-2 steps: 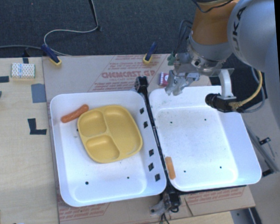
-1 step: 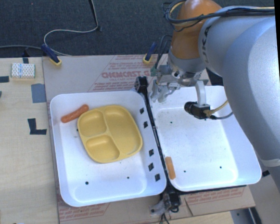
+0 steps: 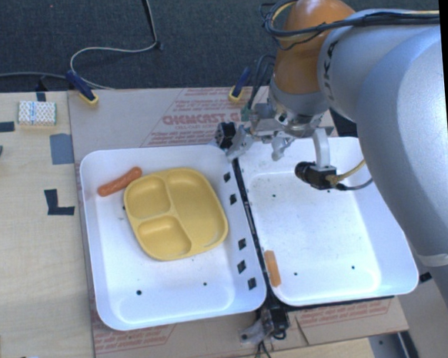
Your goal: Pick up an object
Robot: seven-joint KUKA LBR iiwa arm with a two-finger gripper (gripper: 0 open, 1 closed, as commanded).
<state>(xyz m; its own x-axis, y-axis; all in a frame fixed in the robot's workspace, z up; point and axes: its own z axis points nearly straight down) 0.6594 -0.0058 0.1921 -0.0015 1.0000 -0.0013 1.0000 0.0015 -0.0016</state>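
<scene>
Though near the rim, carrot [image 3: 272, 268] lengthwise.

The yellow divided plate [image 3: 175, 213] with three compartments lies flat in the left bin, a little toward 12 o'clock from the middle of the bin. An orange carrot-like stick [image 3: 119, 182] lies just beside the plate at its 10 o'clock side, slightly tilted. A second small orange piece [image 3: 272, 268] lies in the right bin, at its 8 o'clock edge.
</scene>
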